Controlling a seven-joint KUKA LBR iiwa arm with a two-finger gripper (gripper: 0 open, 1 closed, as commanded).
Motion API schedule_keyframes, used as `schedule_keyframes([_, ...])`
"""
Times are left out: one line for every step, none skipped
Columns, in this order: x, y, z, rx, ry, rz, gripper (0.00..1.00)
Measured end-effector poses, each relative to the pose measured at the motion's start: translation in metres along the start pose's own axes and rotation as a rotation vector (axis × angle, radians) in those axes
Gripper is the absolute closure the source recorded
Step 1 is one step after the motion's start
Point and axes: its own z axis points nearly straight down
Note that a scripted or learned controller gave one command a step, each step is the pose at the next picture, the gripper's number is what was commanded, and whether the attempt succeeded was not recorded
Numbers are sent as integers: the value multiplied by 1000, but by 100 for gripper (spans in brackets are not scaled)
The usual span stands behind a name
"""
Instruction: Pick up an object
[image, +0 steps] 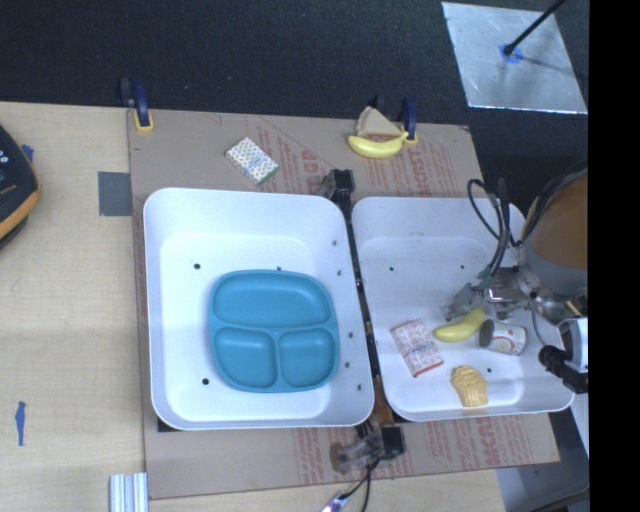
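Two shallow white bins are set side by side on a sheet of brown cardboard (300, 150) that is laid over a wooden bench (60, 300). In the left bin (165, 225) a blue divided plate (272, 330) is placed flat, with one long compartment at the far side and two smaller ones at the near side. In the right bin (400, 225) four small things are gathered in the near right part: a yellow banana (460, 327), a white and red packet (416, 348) lying just to its left, a small can (503, 339) lying on its side just to the banana's right, and a tan, lumpy piece of toy food (469, 386) near the bin's front wall. The arm (562, 235) is seen coming in from the right, and the gripper (484, 297) is lowered into the right bin, directly above the banana and can and very close to them. Whether anything is gripped, or how wide the tool is set, cannot be told from this angle, as the metal parts are small and dark. Outside the bins, on the cardboard at the far side, a second banana (376, 145) is seen beside a blue clamp (408, 118), and a small patterned packet (251, 159) is lying to the left of it.
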Motion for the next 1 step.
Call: schedule_keyframes([-1, 0, -11, 0, -2, -3, 100])
